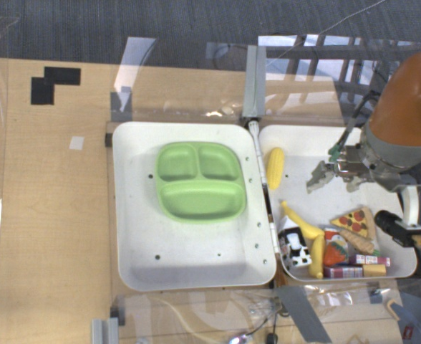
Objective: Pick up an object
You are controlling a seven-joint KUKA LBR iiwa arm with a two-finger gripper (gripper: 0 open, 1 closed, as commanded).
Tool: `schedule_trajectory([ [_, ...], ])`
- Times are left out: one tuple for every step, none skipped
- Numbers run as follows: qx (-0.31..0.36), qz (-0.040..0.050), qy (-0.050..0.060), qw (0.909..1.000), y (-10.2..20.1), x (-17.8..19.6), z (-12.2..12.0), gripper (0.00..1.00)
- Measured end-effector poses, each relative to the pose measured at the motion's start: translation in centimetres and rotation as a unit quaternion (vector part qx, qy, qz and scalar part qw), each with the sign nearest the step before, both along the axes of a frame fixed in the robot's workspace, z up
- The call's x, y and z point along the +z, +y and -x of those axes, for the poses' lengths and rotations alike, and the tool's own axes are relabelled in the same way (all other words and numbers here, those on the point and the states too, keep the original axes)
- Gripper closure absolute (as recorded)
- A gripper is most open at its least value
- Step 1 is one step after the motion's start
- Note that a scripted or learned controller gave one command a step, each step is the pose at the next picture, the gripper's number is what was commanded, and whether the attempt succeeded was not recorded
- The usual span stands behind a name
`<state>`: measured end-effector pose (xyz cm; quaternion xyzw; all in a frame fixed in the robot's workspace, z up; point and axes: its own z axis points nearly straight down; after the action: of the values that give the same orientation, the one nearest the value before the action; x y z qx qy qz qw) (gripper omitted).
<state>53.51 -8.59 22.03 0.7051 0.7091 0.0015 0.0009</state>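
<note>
My gripper (336,180) hangs over the upper middle of the right bin (303,138), its two fingers spread open with nothing between them. To its left a yellow corn cob (275,167) lies by the bin's left wall. Below it lies a heap of toy food: a banana (301,223), a pizza slice (356,225), a black-and-white figure (291,244), a red piece (335,254) and a red-and-yellow bar (355,269). The gripper touches none of them.
The left bin (135,256) holds a green divided plate (200,180). A metal divider (262,185) runs between the two bins. The arm's orange band (411,99) and grey wrist cover the right bin's upper right corner.
</note>
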Motion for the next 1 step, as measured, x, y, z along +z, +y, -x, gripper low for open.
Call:
schedule_trajectory([
  [0.092,0.0008,-0.001,0.9958,-0.27,-8.41,2.61,0.00],
])
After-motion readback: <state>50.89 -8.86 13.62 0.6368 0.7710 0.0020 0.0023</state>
